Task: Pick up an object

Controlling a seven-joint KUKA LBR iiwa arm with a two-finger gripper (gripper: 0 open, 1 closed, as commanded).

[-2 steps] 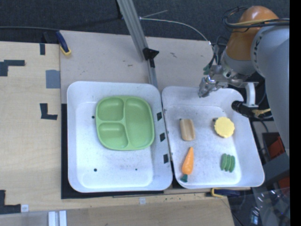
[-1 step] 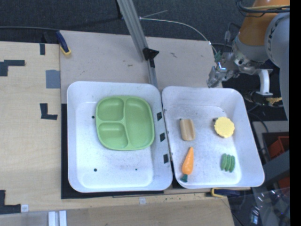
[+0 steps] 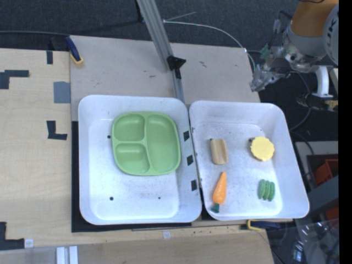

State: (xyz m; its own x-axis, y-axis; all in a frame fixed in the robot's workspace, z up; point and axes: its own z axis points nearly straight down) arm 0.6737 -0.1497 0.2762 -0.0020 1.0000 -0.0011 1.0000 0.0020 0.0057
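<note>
Four small toys lie in the right bin (image 3: pixel 286 122), well apart: a carrot (image 3: pixel 220 188), a tan block (image 3: pixel 219 150), a yellow disc (image 3: pixel 262 148) and a green pod (image 3: pixel 267 190). I judge all light and stiff; the carrot looks easiest, taken across its thick middle. My gripper (image 3: pixel 259 81) hangs beyond the bin's far corner, blurred against cables, so whether it is released or clenched I cannot tell. A green plate (image 3: pixel 146 143) sits in the left bin (image 3: pixel 88 164).

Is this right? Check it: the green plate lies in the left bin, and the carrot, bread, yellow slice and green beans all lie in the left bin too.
Not quite. The camera view shows the green plate in the left bin, but the carrot, bread, yellow slice and green beans all lie in the right bin.
</note>
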